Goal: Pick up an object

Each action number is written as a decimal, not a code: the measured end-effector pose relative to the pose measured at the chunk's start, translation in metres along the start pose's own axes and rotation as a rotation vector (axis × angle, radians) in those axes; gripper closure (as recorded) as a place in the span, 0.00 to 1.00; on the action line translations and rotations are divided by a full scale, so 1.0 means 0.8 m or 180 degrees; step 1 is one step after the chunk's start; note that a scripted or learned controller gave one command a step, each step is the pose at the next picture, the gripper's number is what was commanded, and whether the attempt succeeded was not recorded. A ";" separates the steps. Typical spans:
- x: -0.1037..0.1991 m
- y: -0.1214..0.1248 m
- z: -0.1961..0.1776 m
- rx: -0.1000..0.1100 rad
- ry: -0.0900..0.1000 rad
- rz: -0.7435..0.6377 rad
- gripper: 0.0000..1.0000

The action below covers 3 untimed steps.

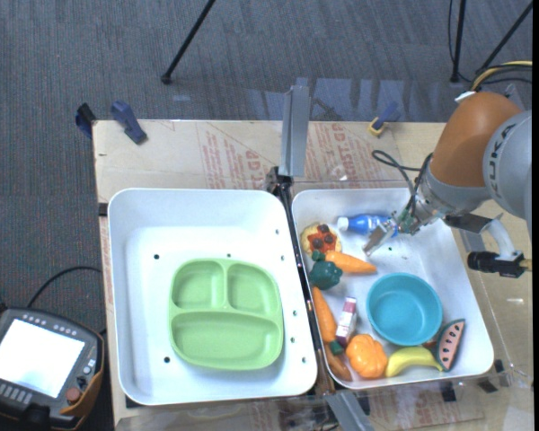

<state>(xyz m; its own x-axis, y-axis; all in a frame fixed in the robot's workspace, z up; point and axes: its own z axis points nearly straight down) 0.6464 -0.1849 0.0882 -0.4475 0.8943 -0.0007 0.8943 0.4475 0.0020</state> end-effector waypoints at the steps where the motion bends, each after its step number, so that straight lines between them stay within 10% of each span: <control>1: -0.001 0.001 -0.014 -0.0009 -0.0007 0.0004 1.00; 2: -0.001 0.000 -0.013 -0.0007 -0.0004 0.0009 0.00; 3: 0.098 -0.101 0.000 0.0002 0.0003 0.0356 0.00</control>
<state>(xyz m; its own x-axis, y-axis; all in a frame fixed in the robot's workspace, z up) 0.5388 -0.1511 0.0882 -0.3450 0.9386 0.0005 0.9386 0.3450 0.0013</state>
